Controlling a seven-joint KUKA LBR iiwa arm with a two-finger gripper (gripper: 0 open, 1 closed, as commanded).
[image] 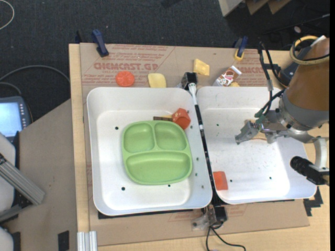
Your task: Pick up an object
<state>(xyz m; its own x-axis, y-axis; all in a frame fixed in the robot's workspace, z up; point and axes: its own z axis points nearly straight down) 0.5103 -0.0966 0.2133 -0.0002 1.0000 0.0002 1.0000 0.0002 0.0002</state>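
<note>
Over the right bin (230, 109), toward its 3 o'clock side, the grey metal gripper (245, 135) hangs from the arm's (309, 95) broad orange band. Its fingers look spread apart, nothing between them, though the angle blurs the tips. A small orange block (220, 180) (squarish, matte) sits at the bin's 7 o'clock corner, well apart from the gripper. The left bin (99, 156), a smooth white shell with rounded corners, holds a glossy green plate (156, 151) with three compartments at its centre. An orange-red cup-like piece (181, 118) lies at the plate's 1 o'clock edge, touching a thin dark stick (161, 118). On the cardboard beyond the bins, at 12 o'clock, lie a flat red disc (125, 79), a pale yellow lump (156, 80), a yellow wedge (201, 67) and a printed red-and-white packet (227, 78).
</note>
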